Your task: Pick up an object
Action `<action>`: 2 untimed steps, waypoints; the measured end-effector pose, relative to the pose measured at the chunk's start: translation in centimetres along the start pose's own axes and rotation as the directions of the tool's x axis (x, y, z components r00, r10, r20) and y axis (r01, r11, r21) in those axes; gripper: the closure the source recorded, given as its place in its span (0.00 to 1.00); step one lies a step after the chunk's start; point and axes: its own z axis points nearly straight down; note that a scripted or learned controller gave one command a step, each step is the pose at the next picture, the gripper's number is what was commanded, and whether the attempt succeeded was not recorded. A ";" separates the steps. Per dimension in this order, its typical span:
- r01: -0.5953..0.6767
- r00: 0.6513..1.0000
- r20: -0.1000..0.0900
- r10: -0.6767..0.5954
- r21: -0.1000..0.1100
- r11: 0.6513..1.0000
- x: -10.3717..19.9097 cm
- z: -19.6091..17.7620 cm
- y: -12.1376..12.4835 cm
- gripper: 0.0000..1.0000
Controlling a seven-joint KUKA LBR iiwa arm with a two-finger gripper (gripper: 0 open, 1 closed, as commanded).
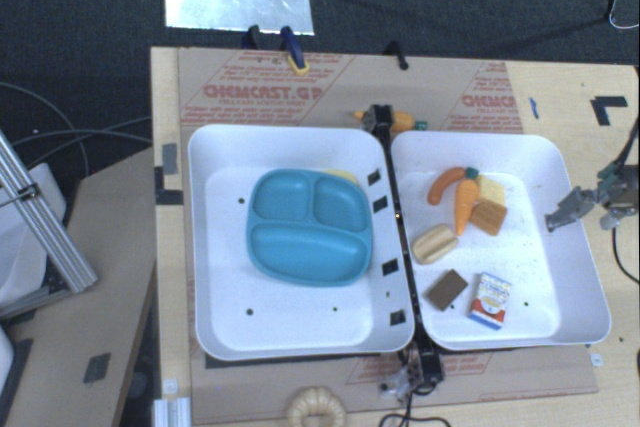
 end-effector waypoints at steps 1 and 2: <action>0.003 1.000 0.002 -0.003 -0.009 1.000 0.1 -0.5 0.2 0.00; 0.001 1.000 0.001 -0.001 -0.006 1.000 -0.1 3.7 0.4 0.00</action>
